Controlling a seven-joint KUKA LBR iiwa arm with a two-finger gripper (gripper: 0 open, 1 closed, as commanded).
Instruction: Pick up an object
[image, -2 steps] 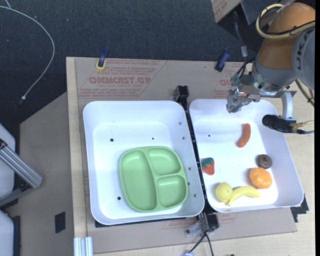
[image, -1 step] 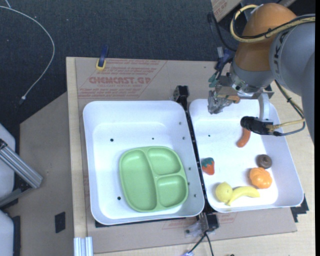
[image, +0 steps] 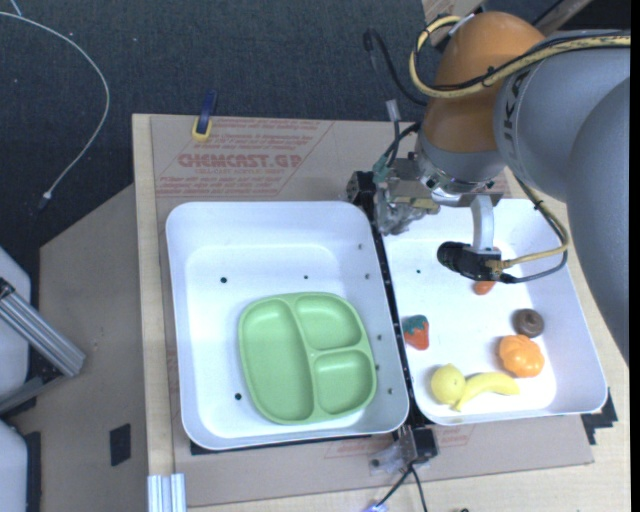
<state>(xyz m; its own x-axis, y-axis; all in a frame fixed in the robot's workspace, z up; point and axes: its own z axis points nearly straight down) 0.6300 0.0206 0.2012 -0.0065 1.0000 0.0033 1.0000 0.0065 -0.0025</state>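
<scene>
Left bin (image: 190, 300): one green divided plate (image: 305, 355), lying flat towards the near side.

Right bin (image: 570, 300): six candidate objects.
- Strawberry (image: 415, 331), at the left wall.
- Yellow lemon (image: 447, 381), near-left, touching a banana (image: 492, 386) to its right.
- Orange (image: 521, 356), right of centre.
- Brown round piece (image: 528, 322), just beyond the orange.
- Small orange-red piece (image: 484, 288), mid-bin, partly hidden.

Gripper (image: 400, 210): over the right bin's far-left corner, well apart from the fruit. Whether it is open or closed cannot be told. Nothing visibly held.
</scene>
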